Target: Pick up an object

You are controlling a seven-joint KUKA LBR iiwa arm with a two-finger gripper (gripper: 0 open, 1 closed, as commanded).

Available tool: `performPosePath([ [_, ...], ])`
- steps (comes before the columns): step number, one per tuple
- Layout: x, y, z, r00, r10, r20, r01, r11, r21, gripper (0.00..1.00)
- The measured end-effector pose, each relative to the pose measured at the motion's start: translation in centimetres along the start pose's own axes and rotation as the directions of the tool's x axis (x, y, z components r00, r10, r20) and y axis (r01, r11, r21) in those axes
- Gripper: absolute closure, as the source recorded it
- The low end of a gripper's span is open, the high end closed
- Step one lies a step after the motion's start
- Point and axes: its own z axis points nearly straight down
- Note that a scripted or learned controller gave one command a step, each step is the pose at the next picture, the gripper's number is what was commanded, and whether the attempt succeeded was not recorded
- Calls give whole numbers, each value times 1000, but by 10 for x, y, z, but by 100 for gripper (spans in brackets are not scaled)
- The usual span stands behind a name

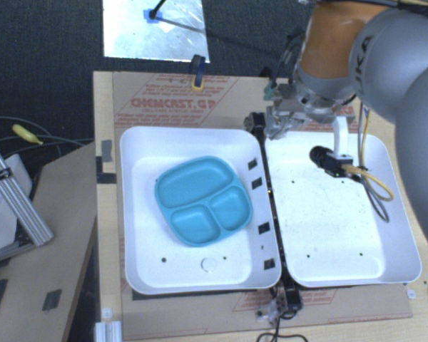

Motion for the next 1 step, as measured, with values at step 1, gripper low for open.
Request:
performPosePath([
  [1,-43,-51,69,1000,11,2,-11,1000,14,100],
])
